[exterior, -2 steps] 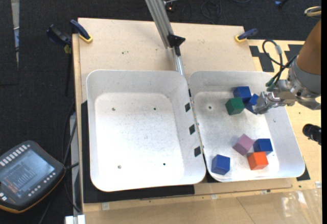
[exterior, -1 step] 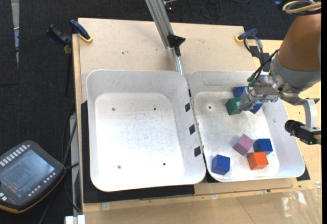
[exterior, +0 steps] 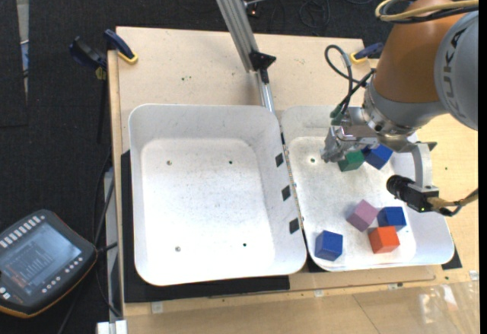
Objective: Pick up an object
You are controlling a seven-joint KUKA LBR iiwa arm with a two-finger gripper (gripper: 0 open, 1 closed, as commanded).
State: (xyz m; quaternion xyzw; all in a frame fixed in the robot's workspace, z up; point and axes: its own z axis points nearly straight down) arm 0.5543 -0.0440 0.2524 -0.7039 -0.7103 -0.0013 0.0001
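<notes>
- A pale wooden bench point(exterior: 198, 58) stands on a dark floor and carries two shallow white bins.
- The left bin point(exterior: 144, 173) lies beside the right bin point(exterior: 304, 195), which holds small blocks.
- The gripper point(exterior: 340, 151) hovers over the right bin's far end; I cannot tell its state.
- The green block point(exterior: 351, 162) just beneath looks light, rigid and smooth; grip opposite flat faces.
</notes>
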